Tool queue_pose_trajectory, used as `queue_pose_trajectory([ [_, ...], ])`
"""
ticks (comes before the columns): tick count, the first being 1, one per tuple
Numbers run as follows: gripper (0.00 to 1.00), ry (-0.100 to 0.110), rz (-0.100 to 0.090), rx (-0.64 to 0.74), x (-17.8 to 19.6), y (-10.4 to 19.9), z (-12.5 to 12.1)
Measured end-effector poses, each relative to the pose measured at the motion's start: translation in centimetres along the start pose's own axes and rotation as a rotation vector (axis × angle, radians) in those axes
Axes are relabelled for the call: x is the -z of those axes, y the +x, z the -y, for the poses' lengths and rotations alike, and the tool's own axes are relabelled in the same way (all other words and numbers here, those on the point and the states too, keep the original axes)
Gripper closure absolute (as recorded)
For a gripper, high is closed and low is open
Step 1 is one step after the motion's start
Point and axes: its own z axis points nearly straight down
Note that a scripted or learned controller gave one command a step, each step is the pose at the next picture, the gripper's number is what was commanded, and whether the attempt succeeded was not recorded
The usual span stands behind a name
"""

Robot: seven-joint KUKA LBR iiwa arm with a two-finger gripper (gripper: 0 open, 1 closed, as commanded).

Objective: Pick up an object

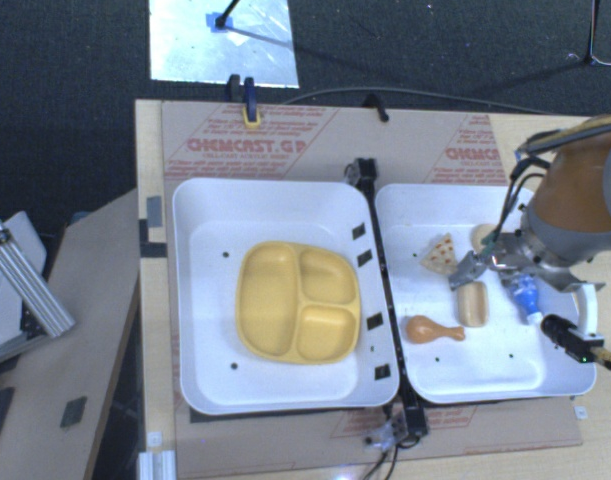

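Camera view: arm half-hides a blue object.

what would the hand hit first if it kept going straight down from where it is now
Probably the tan bun-like piece, just below the hand in the right bin; depth is hard to judge from this slanted view.

Gripper is hovering over the right bin, apparently touching a tan roll; yellow tray is sitting in the left bin.
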Motion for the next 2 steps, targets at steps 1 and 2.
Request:
queue_pose_trajectory([
  [1,0.0,0.0,-0.001,0.0,-5.2,0.1,0.0],
  [2,1.0,-0.005,0.001,0.001,-3.9,0.0,-0.1],
])
